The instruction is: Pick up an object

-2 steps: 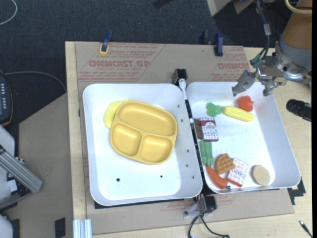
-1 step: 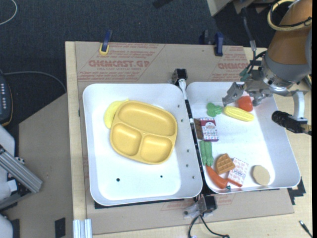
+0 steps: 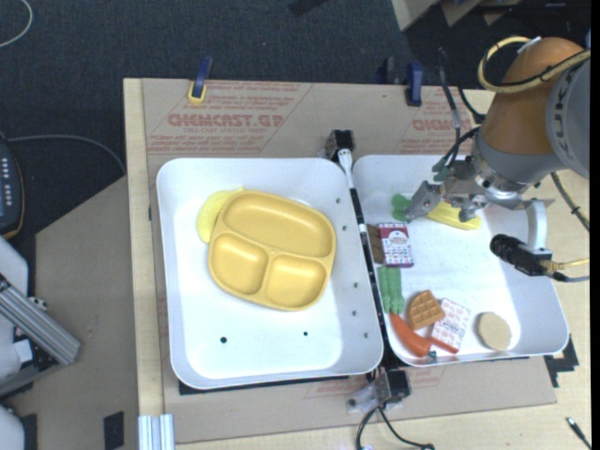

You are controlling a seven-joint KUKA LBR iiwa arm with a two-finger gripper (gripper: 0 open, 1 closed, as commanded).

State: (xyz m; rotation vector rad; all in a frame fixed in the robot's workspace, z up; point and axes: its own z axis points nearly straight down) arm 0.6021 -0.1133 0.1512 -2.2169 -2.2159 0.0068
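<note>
Objects crowd the right bin under the arm

Objects for picking lie scattered in the right bin (image 3: pixel 525 293), a shallow white tray with rounded corners and a smooth, glossy floor. A yellow piece (image 3: pixel 457 217) sits near the bin's far side, partly covered by the gripper (image 3: pixel 448 198), which hangs directly over it on the grey arm with its orange band (image 3: pixel 521 111). Whether the pincer is spread or closed cannot be told, since the metal wrist parts hide its tips. A small green piece (image 3: pixel 401 203) lies just left of the gripper. Along the bin's left wall rests a flat red and brown packet (image 3: pixel 392 244) with printed faces, and below it a long green vegetable shape (image 3: pixel 389 289). Nearer the front edge lie a waffle (image 3: pixel 425 308) with a gridded, golden surface, an orange carrot (image 3: pixel 410 335), a small red-and-white printed sachet (image 3: pixel 453 322), and a round, pale tan cookie (image 3: pixel 494 328). A black cylindrical fitting (image 3: pixel 514 253) on a cable overhangs the bin's right part.

In the left bin (image 3: pixel 187 326), a yellow plastic divided plate (image 3: pixel 272 248) with three moulded compartments lies tilted over a flat yellow disc (image 3: pixel 212 214). Both bins stand on a brown board (image 3: pixel 141 157) printed with red lettering, held by a yellow clamp (image 3: pixel 199 84) and a blue clamp (image 3: pixel 412 81) at the far edge.
</note>
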